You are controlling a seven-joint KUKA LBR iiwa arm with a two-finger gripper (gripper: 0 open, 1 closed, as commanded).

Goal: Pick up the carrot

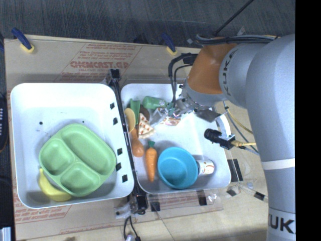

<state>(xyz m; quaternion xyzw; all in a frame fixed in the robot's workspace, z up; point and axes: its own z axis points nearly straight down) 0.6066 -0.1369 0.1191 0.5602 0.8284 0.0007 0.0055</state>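
Underneath everything lies a brown cardboard sheet (95, 59) printed with red lettering, held by blue clamps (22, 40) at its far edge, and beyond it a dark ribbed floor (100, 6). On the sheet sit two white bins; take the right bin (213, 149) as the landmark. Over its far right corner hangs the grey arm (266, 84) with its orange band (208, 72). To its left, touching along a black clipped seam, is the left bin (25, 134), holding a green divided plate (77, 159) over a yellow dish (50, 190). Inside the right bin, a blue bowl (177, 167) sits at the near side. The carrot (150, 162) lies just left of that bowl, lengthwise, green top pointing away. The gripper (173, 109) is low over the bin's far middle among small toy foods; whether it is spread or pressed together I cannot tell.
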